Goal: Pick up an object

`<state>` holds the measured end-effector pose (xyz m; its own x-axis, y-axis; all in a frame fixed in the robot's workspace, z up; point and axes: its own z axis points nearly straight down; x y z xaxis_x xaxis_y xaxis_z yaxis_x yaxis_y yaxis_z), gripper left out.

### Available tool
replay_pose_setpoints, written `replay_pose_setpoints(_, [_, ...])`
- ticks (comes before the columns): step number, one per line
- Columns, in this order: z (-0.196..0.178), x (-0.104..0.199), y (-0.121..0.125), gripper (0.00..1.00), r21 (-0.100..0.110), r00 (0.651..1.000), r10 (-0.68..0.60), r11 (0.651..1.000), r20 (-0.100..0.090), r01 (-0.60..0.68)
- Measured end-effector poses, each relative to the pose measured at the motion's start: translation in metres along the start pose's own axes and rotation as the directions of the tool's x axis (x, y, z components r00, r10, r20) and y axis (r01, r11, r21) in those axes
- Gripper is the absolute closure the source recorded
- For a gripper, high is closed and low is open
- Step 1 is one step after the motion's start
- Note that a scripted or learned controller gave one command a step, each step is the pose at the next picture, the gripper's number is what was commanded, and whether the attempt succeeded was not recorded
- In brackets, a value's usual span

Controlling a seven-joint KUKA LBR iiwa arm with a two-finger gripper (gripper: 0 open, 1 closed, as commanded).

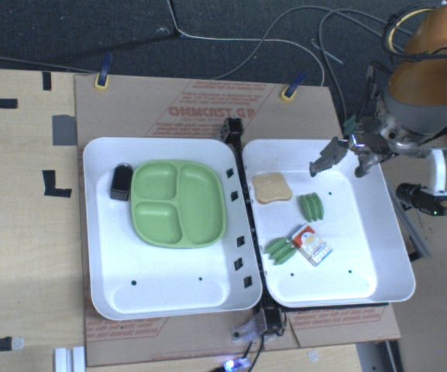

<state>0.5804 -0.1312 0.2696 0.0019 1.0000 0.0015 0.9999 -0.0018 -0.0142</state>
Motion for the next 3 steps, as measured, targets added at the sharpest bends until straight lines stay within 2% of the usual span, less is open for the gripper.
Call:
replay_pose_setpoints(1, [-0.007,0.0,0.002,0.0,-0.013,1.0,-0.003,1.0,0.002,0.003])
replay_pose_setpoints(2, [0.056,-0.003,0.002,0.0,-0.009,1.0,-0.002,1.0,0.002,0.002])
replay_pose_setpoints(3, [0.113,0.007,0.0,0.0,-0.007,1.0,-0.003,1.0,0.001,0.003])
